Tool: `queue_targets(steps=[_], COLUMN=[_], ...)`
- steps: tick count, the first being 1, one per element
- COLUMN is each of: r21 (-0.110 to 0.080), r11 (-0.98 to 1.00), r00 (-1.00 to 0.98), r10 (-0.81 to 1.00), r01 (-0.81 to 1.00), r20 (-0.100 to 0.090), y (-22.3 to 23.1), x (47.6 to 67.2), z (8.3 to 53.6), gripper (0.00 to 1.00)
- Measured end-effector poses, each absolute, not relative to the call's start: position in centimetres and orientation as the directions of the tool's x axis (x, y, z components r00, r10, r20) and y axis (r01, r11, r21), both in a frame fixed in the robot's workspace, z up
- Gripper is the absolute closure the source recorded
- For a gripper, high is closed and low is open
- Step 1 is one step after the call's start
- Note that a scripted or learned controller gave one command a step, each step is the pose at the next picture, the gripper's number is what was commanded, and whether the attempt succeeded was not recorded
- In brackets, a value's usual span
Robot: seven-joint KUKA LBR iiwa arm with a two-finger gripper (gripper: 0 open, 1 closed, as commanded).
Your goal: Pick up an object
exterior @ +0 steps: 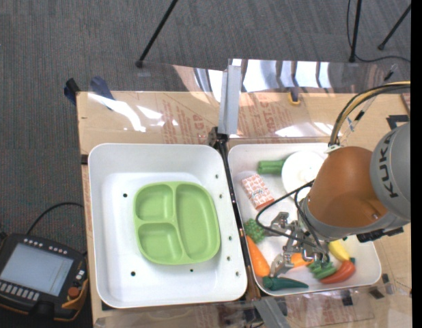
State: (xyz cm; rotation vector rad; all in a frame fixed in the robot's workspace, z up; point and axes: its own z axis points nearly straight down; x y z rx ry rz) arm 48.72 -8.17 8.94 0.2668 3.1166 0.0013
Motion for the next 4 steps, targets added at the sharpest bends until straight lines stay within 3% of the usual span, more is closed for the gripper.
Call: queue_targets(steps=[1, 2, 3, 4], r21=[0.002, 0.002, 0.003, 0.003], r11=[0.986, 0.986, 0.987, 0.987], r00=[-0.986, -0.986, -0.987, -0.987], r10=[0.164, 0.164, 0.16, 0.159], r01=[0.164, 0.164, 0.16, 0.159], r20=[-0.004, -0.008, -0.004, -0.003], y=[-8.01, -8.01, -7.94, -7.91], x=[48.61, 48.7, 48.7, 48.69], z=[9.66, 9.7, 10.48, 10.46], gripper=[1.0, 0.0, 1.0, 0.0])
